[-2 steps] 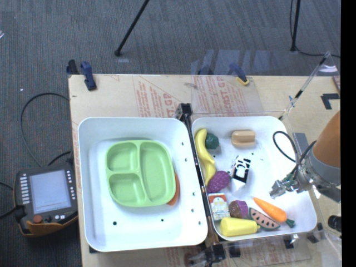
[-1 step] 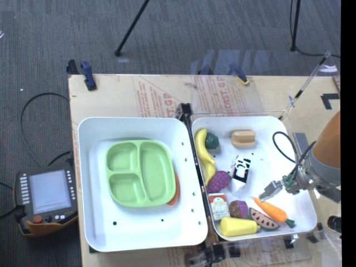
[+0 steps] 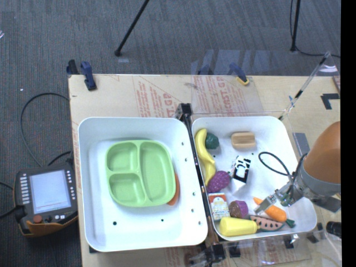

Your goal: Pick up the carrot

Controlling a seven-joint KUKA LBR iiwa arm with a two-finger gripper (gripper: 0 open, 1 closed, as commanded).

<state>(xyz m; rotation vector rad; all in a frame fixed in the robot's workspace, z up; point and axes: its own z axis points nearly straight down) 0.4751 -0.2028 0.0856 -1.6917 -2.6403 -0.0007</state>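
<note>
Right now, end effector [image 3: 269,202] w/ fingers narrowly apart, straddling carrot [image 3: 275,212], right bin [image 3: 278,128].

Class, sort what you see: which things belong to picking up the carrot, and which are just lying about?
Job: carrot; gripper.

Lying about: banana; green divided plate; watermelon slice; purple grapes; bread piece.
</note>
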